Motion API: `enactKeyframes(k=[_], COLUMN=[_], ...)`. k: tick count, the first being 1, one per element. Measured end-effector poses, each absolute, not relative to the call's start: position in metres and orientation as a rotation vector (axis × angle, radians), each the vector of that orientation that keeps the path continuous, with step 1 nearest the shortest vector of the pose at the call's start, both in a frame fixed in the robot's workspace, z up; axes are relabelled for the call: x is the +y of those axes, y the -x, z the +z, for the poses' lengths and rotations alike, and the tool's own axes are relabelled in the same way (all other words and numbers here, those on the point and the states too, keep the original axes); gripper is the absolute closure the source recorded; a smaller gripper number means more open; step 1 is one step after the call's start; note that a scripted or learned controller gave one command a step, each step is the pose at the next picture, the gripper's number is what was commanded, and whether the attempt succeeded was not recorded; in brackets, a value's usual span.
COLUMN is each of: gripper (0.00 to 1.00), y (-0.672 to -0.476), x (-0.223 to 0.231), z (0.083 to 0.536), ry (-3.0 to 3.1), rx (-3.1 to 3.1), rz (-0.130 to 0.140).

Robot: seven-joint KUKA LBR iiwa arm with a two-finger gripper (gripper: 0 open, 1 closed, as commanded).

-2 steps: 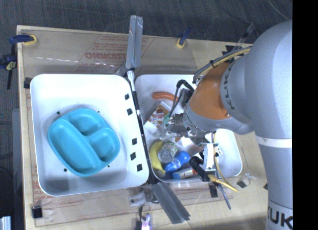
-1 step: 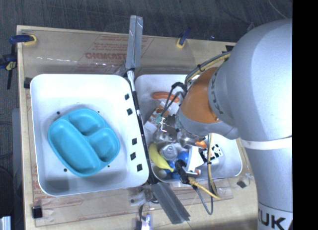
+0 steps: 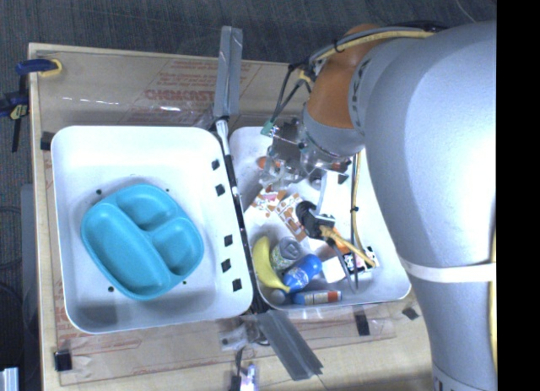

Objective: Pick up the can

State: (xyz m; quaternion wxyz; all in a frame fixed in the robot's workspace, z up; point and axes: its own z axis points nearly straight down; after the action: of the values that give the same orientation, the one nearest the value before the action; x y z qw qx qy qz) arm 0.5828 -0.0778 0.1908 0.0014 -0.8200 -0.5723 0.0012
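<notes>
The can (image 3: 289,252) shows its grey metal top in the near part of the right bin (image 3: 246,146), wedged between a banana (image 3: 266,264) and a blue bottle-like object (image 3: 304,274). My gripper (image 3: 283,168) hangs over the far half of that bin, above a printed carton (image 3: 277,202) and well behind the can. It is apart from the can. The wrist and orange band hide much of the gripper from above.
A red-and-white marker (image 3: 318,297) lies along the right bin's near wall, with an orange-handled tool (image 3: 353,250) to the right. The left bin (image 3: 63,157) holds a blue divided plate (image 3: 142,239). The arm covers the right bin's right side.
</notes>
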Motion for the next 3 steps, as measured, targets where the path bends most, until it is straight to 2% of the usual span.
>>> enactKeyframes(k=[1,2,3], gripper=[0.00,0.00,1.00], y=[-0.583,-0.555,-0.554], x=[-0.078,-0.119,-0.118], z=[0.190,0.112,0.120], ry=[2.572,2.541,2.531], rx=[-1.796,-1.870,-1.874], rz=[0.006,-0.024,-0.017])
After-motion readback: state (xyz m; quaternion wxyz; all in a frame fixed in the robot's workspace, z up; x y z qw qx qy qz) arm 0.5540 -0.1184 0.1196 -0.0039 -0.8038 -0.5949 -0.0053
